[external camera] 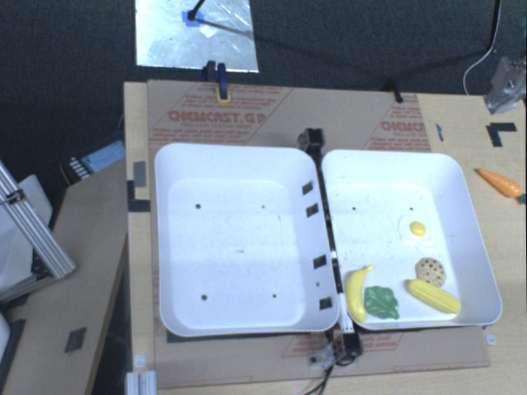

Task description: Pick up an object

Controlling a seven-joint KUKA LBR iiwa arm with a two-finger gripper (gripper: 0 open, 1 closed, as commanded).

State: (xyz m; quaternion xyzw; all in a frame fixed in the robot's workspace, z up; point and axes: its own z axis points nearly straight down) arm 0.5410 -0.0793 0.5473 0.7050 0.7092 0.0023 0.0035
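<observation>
The right bin (461,189) holds several toy foods near its front. A yellow banana (356,293) lies by the divider, with a green leafy piece (381,303) touching it on the right. A yellow corn cob (434,296) sits at the front right, and a brown cookie (430,270) lies just behind it. A fried egg (416,229) lies farther back. My gripper (506,85) shows as a grey metal part at the upper right edge, off beyond the bin's back corner and far from all the objects.
The left bin (165,220) stands beside the right one, joined by a black clipped divider (323,237). An orange carrot (500,183) lies on the bench outside the right bin. A foil sheet (196,23) lies on the floor behind the bench. A cable (486,56) hangs at the upper right.
</observation>
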